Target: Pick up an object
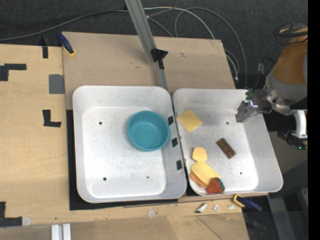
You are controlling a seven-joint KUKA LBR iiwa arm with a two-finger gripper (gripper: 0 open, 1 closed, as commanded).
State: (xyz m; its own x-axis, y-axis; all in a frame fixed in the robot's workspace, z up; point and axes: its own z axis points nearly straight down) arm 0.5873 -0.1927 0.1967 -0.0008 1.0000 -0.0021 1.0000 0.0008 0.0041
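gripper (243, 112): at the right bin's upper right rim, hanging over the rim edge; small and blurred, cannot tell its state; nothing visibly held
arm (289, 66): grey with an orange band, enters from the right, just behind the gripper
right bin (260, 149): white, shallow; the gripper sits at its far right corner, the rest spreads left of and below the gripper
brown bar (225, 147): nearest item to the gripper, below and slightly left of it, lying flat and slanted on the bin floor, apart from the other items
yellow square (189, 120): flat, left of the gripper at about the same height in the view, near the bin's left wall, well apart from the gripper
yellow round piece (199, 154): below-left of the gripper, lower than the square, just above the wedge
yellow wedge (204, 172): further below-left, near the bin's lower left corner, touching or overlapping the red and orange pieces
red piece (215, 185): at the wedge's lower right end, farthest down from the gripper
orange piece (196, 179): under the wedge's left edge, against the bin's left wall
left bin (90, 134): white, far left of the gripper, touching the right bin
blue bowl (147, 130): upright in the left bin, toward its right side, well left of the gripper
pole (142, 26): grey, slants from the top down to the gap between the bins, up-left of the gripper
cables (210, 19): run across the dark floor above the bench, up-left of the gripper
clamps: one blue-yellow clamp (65, 44) at the bench's far upper left, another (245, 201) below the right bin, straight down from the gripper
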